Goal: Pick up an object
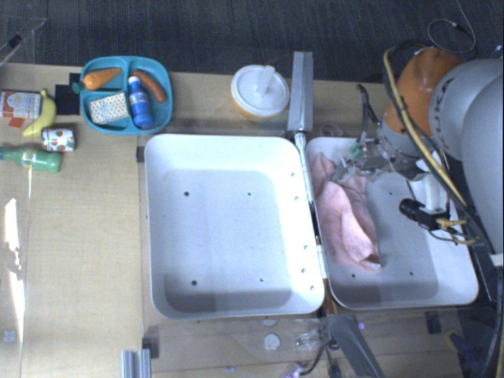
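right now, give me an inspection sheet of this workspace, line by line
surface: wooden bench bearing two shallow white bins, left bin and right bin, side by side
job's things: pink cloth lying crumpled along the left side of the right bin
clutter: blue divided tray of toy food, white lidded cup, banana, small can, green bottle, all outside the bins
grippers: end effector low over the far end of the right bin, by the cloth's upper end; grasp unclear
cables: black and yellow cables along the arm
surroundings: dark floor behind the bench
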Available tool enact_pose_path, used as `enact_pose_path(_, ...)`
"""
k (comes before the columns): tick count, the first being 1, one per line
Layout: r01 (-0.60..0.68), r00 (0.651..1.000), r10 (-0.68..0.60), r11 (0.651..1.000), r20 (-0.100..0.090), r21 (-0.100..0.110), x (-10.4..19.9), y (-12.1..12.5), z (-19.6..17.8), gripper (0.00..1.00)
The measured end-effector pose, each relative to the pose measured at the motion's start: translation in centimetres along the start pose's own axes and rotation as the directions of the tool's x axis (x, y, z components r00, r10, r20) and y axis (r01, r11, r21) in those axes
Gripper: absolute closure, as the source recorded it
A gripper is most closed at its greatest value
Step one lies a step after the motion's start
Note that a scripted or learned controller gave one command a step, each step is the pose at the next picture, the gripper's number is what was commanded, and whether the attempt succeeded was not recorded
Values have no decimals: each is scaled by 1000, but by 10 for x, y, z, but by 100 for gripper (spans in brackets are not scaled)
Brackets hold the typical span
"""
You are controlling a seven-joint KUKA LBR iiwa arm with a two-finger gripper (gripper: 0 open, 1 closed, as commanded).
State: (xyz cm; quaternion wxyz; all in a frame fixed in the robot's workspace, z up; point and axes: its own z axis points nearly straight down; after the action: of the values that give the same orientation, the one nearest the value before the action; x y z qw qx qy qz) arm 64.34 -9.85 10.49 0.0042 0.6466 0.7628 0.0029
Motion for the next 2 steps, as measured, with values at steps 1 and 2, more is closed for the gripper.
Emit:
enact_pose_path(1,-41,999,41,999,-1,7,-11,-45,-7,0)
enact_pose_path(2,131,991,-131,991,1,-2,15,-28,14,0)
